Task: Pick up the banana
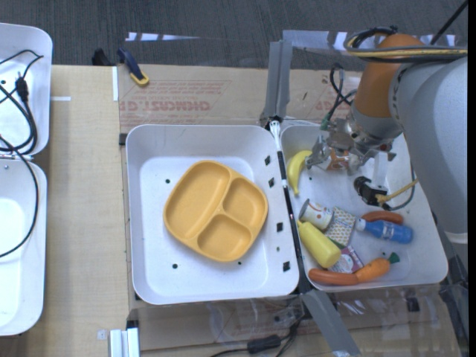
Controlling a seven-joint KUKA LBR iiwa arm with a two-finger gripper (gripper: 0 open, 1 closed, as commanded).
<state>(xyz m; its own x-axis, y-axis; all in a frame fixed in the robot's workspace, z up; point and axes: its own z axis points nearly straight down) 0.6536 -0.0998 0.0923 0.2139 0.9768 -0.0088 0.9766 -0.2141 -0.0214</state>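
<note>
At the lower edge of the frame, in the right bin [428, 270], lie a carrot [374, 269], a sausage-like piece [332, 277] and a yellow bottle [320, 246], with a blue bottle [387, 231] just behind them. In the left bin [141, 222] rests a yellow divided plate [216, 210]. Further up, the banana [296, 169] lies against the left wall of the right bin, its long axis running almost up and down the frame, slightly curved. The gripper [343, 157] hangs just to the right of it, near the banana's upper end. I cannot tell its state, because the parts are too dark and crowded. I judge the next move must go leftward.
</note>
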